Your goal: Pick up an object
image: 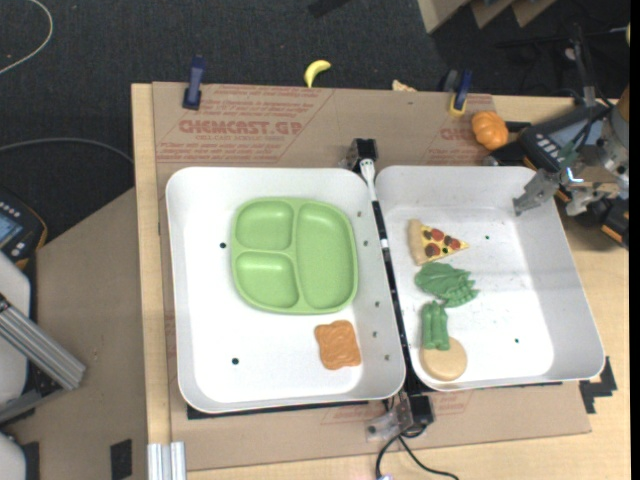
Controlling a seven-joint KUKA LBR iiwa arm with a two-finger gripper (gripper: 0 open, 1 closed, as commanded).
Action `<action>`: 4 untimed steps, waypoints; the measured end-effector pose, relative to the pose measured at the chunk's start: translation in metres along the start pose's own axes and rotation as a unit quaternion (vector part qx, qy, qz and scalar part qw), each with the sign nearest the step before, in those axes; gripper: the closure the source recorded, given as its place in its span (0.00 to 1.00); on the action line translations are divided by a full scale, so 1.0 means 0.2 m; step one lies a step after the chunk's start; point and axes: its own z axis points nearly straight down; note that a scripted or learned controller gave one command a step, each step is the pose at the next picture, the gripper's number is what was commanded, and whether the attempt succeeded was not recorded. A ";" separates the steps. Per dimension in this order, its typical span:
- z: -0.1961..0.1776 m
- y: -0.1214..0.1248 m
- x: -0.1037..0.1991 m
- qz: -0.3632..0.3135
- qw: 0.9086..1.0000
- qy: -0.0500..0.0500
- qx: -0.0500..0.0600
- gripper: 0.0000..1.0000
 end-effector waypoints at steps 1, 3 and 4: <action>0.18 -0.09 0.43 -0.003 1.000 0.003 0.004 0.00; 0.60 -0.02 0.62 0.000 1.000 0.000 -0.001 1.00; 0.55 -0.01 0.62 0.001 1.000 0.000 -0.002 1.00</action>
